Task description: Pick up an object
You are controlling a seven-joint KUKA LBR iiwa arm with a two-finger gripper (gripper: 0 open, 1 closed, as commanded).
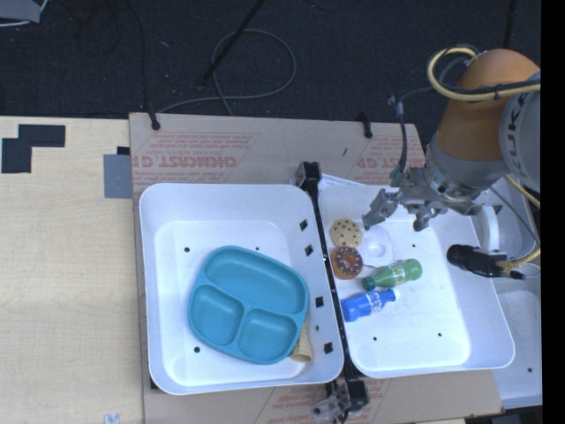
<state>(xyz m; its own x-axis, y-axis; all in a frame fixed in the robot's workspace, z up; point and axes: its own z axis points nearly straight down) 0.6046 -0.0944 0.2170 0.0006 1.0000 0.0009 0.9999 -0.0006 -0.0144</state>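
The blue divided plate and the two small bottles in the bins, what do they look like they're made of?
The blue divided plate looks like moulded plastic with a matte finish: one even colour, softly rounded compartment walls. The green bottle and the blue bottle also look like plastic, slightly glossy with pale highlights, though they are too small to be sure.

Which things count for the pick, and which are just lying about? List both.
For the pick, right bin: gripper with open fingers, green bottle, blue bottle, cookie, donut.

Lying about, left bin: blue divided plate.
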